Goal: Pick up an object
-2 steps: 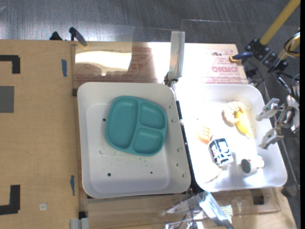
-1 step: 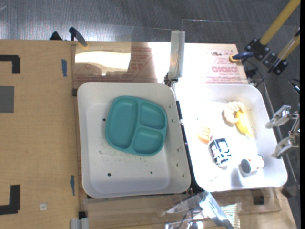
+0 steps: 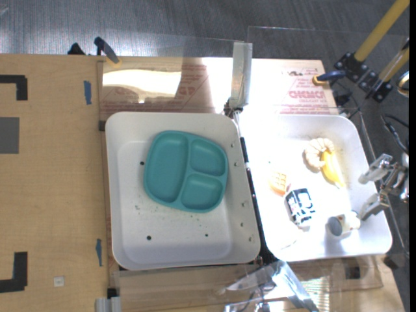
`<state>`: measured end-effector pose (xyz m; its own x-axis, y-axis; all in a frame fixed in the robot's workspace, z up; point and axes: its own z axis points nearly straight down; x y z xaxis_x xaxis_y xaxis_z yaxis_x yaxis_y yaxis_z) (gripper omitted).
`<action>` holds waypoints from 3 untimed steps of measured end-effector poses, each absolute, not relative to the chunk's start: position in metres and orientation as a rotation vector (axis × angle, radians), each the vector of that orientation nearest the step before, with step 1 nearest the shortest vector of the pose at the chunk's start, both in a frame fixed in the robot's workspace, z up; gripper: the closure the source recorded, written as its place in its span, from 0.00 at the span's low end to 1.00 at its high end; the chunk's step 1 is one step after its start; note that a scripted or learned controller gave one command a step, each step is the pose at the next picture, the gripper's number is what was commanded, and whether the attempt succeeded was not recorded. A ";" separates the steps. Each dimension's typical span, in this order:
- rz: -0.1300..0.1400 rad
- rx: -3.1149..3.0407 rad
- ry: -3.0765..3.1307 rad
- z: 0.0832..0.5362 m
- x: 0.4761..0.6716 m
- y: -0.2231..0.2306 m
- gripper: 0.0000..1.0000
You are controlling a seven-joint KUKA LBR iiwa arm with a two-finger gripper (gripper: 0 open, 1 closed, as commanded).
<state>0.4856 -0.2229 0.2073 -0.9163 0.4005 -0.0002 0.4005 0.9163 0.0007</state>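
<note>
Banana (image 3: 331,168), curved and yellow, lies in glossy white right bin (image 3: 370,239).

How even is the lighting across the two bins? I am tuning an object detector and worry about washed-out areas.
Camera view: the right bin is strongly overexposed, so its floor is nearly featureless and the pale object beside the banana blends in; the left bin is evenly lit, with the teal tray crisp; glare streaks the clear panel behind it.
</note>
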 end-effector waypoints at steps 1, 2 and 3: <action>0.001 1.007 2.975 0.182 0.480 -0.223 0.00; 0.001 1.426 2.793 0.096 0.544 -0.218 0.00; 0.001 1.421 2.793 0.105 0.545 -0.217 1.00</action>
